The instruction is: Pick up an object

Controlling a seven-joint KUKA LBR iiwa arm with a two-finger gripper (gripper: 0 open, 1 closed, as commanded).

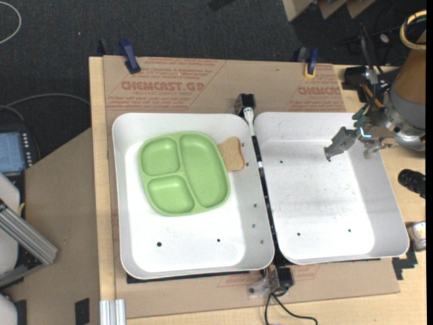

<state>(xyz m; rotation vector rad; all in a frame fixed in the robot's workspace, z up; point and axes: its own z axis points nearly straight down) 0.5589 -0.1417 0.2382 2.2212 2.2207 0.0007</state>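
Camera view, looking down at a slant on the desk (203,80), a cardboard-topped board printed with red lettering. Landmark for all positions: the green plate (184,173).

Green plate: three compartments, lying flat in the left bin (135,249), toward that bin's far half. Plate appears bare.

Tan object (232,154): flat, roughly rectangular with rounded corners, resembles a slice of toast or a sponge; cannot say which. It sits touching the green plate's far-right rim, between the plate and the left bin's right wall.

Right bin (325,235): sits directly right of the plate's bin, the two bins meeting along a dark seam. Floor shows only small dark dots and faint scuffs.

End effector (350,141): well to the right of the green plate, over the far-right part of the right bin. One grey finger (337,144) points down and left, toward the plate side. A second part of it shows further right. Nothing visible between the fingers; the view is too small and oblique to tell whether they are spread or closed.

Arm (409,93): enters from far right of the plate, over the right bin's far-right corner.

Clamps: a blue clamp (128,56) beyond the plate on the desk's far edge; a second clamp (310,63) further right on that edge.
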